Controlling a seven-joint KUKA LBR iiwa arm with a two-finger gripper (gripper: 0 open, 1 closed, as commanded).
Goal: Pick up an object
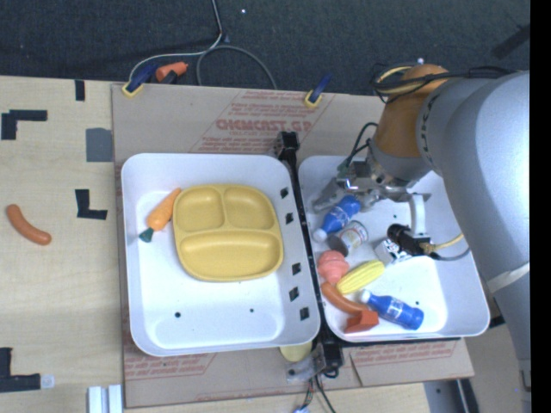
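My gripper (338, 193) hangs low over the back left part of the right bin (461, 269), just above a small blue bottle (339, 216). Nothing shows held in it. Beside the bottle lies a grey can (354, 235). Nearer the front of that bin are a pink ball (332, 265), a yellow corn cob (361, 274), an orange sausage (337, 298), a red piece (362, 319) and a second blue bottle (397, 310).
The left bin (215, 321) holds a yellow divided plate (228, 232) and a carrot (160, 211) at its left. A loose sausage (27, 224) lies on the bench far left. The grey arm (482, 170) covers the right bin's back right.
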